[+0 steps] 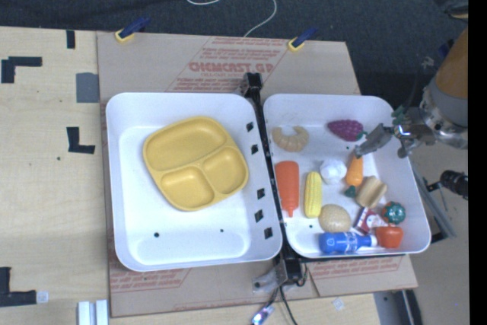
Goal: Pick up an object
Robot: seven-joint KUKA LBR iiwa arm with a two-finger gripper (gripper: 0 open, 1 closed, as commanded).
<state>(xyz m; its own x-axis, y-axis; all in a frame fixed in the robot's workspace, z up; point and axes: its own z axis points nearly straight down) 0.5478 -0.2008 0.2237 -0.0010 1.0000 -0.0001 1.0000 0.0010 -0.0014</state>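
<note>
The blue bottle [346, 243] lies nearest, flat against the front wall of the right bin [304, 99], in front of the yellow corn cob [313, 194] and a little to its right.

Taking the corn as the mark, from large to small:
- The left bin [114, 186] sits well to its left and bears a yellow divided plate [196, 162].
- The right bin is the one that holds the corn itself.
- The orange carrot [287, 186] lies just beside the corn on the left, parallel to it.
- The croissant [291, 138] is behind the corn and slightly left.
- The purple grapes [345, 129] are behind it and to the right.
- The beige potato [335, 218] sits just in front of it on the right.
- The tan bread piece [370, 190] is to its right.
- A small orange piece [354, 171] is behind the bread.
- A small white piece [332, 171] is just beside the corn's far end.

The gripper [386, 142] hangs over the right bin's far right side, right of the corn, near the small orange piece. Its fingers look spread apart with nothing between them.

I judge this to be the approach step, with nothing yet picked. The small orange piece looks the likeliest target. The next move calls for lining up over it and coming down cleanly. The bread piece and the white piece crowd it, so a slanted descent could nudge them or catch two things at once.
</note>
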